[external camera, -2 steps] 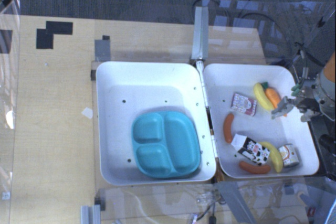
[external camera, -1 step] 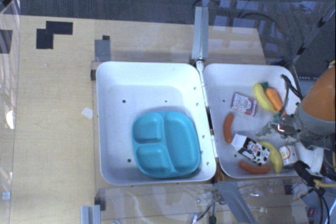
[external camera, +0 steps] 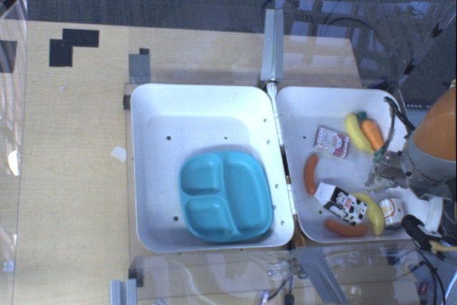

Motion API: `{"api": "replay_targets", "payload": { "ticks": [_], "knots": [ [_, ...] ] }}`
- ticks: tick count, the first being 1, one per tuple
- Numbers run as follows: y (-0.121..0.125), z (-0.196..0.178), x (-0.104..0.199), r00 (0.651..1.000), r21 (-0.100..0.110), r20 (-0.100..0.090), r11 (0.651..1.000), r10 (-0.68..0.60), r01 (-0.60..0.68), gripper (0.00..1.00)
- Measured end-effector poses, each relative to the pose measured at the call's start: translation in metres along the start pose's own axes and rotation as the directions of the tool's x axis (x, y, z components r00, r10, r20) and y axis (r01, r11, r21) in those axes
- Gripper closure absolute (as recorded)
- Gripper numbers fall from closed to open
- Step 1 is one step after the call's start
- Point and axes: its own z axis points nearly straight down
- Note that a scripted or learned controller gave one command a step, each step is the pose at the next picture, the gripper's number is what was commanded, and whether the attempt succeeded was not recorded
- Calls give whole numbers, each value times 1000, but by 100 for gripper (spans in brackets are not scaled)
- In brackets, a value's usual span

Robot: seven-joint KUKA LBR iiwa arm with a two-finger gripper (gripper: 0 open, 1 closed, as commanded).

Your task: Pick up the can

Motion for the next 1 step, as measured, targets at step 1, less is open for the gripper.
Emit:
{"api": "replay_targets", "payload": {
  "ticks": [1],
  "knots": [
    [6, -129, 14, 941, 12, 7, 941, 339, -339, 100]
  ]
}}
